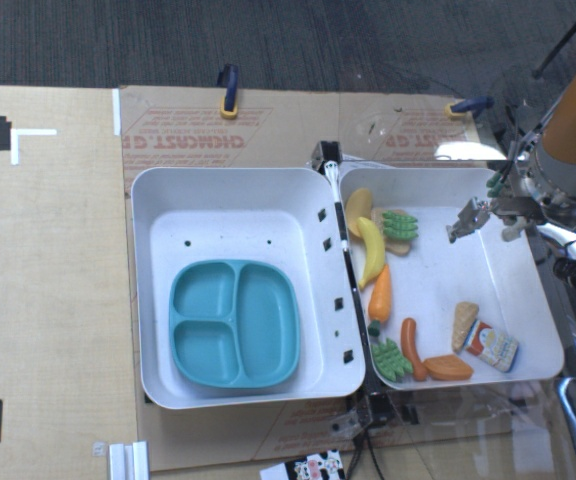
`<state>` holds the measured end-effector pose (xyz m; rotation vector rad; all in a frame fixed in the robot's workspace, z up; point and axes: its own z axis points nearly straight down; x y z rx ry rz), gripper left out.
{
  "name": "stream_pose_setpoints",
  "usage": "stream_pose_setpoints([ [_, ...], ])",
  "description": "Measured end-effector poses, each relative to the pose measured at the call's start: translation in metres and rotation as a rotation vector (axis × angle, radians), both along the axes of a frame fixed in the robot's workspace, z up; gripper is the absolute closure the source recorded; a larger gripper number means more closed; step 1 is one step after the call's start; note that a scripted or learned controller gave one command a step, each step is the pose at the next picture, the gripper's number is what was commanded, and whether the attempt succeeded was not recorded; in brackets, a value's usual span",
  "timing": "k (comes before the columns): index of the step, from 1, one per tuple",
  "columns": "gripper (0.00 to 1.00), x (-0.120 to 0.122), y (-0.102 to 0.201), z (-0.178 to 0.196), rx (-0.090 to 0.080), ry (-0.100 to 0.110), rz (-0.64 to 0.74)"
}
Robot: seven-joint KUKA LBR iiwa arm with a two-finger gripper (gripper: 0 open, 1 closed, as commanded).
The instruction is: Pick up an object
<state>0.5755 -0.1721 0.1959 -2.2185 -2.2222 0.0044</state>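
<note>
The gripper (468, 220) hangs at the upper right of the frame, over the far right part of the right bin (438, 278), and its fingers look slightly parted with nothing between them. The candidates lie lower and to the left in that bin: a banana (371, 250) along the left wall with a carrot (380, 296) just below it, a green leafy piece (400, 226) beside the banana, and near the bottom edge a sausage (409, 345), a wedge-shaped piece (464, 325) and a small carton (492, 346). These look like toy food, so probably light, rigid and smooth, apt to slip or roll. The carton's flat sides, or the carrot across its middle, seem the surest holds. A teal tray (236, 323) sits in the left bin (153, 268)
</note>
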Motion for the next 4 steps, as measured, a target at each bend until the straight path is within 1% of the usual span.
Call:
stream_pose_setpoints([
  [1,0.00,-0.053,0.053,-0.077,0.001,-0.001,0.205],
  [2,0.00,-0.098,0.073,-0.105,0.002,-0.002,0.242],
  [3,1.00,-0.096,0.072,-0.096,0.001,-0.005,0.235],
  [4,1.00,-0.073,0.133,-0.004,0.000,-0.005,0.388],
])
